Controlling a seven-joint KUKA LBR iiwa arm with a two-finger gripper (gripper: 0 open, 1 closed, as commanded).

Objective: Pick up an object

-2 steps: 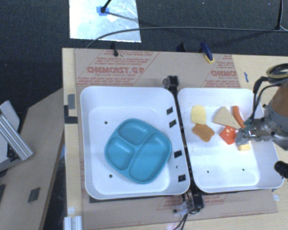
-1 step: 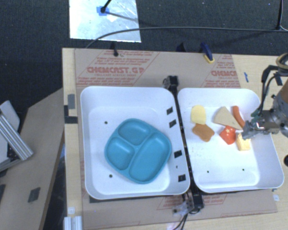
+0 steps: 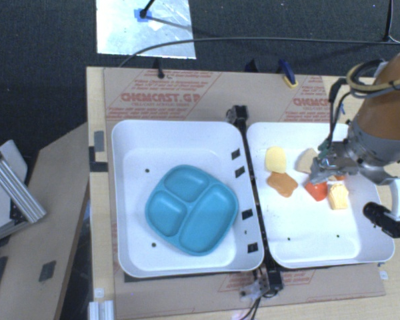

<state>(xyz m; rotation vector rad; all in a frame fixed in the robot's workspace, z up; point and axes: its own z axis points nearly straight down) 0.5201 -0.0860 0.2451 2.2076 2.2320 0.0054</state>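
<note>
Pincer (image 3: 322, 173) low over right bin (image 3: 307, 245)

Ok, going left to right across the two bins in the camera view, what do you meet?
Blue divided plate in the left bin → yellow piece → orange-brown piece → red piece → pale yellow block, all in the right bin.

The two bins (image 3: 187, 135) are white. One holds a light blue tray (image 3: 191, 209). The other holds a yellow piece (image 3: 275, 159), an orange-brown piece (image 3: 283, 183), a red piece (image 3: 315, 191) and a pale yellow block (image 3: 338, 197).
</note>
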